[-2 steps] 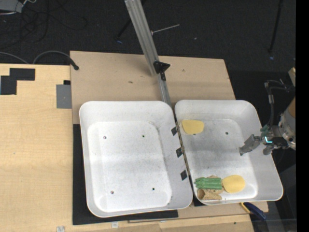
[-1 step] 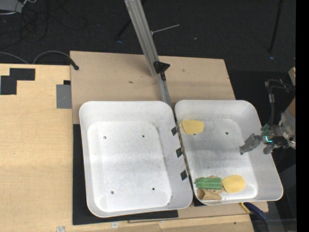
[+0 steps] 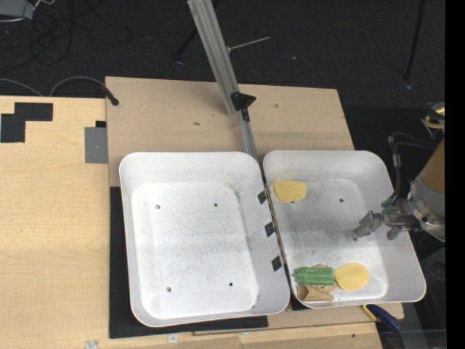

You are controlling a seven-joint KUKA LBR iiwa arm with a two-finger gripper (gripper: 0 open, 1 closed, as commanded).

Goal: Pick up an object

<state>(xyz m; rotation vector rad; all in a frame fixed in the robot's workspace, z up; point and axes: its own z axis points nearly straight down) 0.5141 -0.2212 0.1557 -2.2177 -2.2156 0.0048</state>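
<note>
We note the claw (image 3: 367, 227) low over the right bin (image 3: 327, 164), at its right wall, nothing visibly in it; whether it's open we cannot tell. Candidates sit apart: yellow disc (image 3: 290, 190) far-left, second yellow disc (image 3: 352, 275) beside green toy (image 3: 314, 274) near edge. Left bin (image 3: 138, 167) bare.

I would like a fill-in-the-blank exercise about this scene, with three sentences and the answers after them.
1. All the objects lie in the ____ bin of the camera view.
2. The green object lies beside a round ____ piece near the front wall.
3. The hand is over the same bin, near its ____ side.

Missing words: right; yellow; right
</note>
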